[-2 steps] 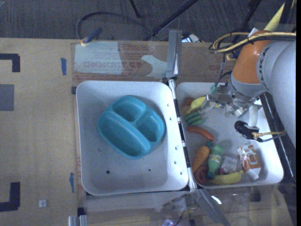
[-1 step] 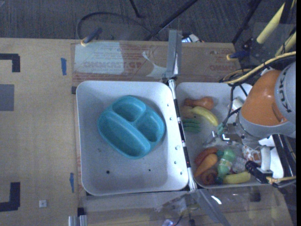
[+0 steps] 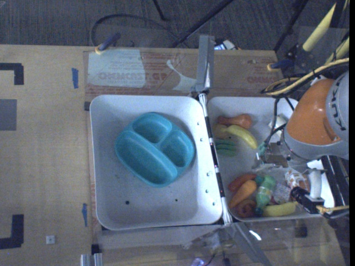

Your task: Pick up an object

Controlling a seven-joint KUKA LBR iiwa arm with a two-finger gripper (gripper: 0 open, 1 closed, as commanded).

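The right bin (image 3: 239, 162) holds several toy foods. An orange piece (image 3: 237, 120) and a yellow banana (image 3: 243, 136) lie at its far left, with a green piece (image 3: 224, 146) beside them. Near the front lie a red pepper (image 3: 242, 180), an orange pepper (image 3: 244, 192), a green item (image 3: 264, 186) and a second yellow piece (image 3: 280, 209). My gripper (image 3: 270, 158) hangs low over the middle of this bin, just above the green item. The arm's body hides what is under it.
A blue divided plate (image 3: 156, 147) lies in the left bin (image 3: 111, 198). A raised divider (image 3: 211, 148) separates the two bins. Cables and the arm's orange band (image 3: 310, 121) crowd the right side. A white and red packet (image 3: 295, 180) sits by the right wall.
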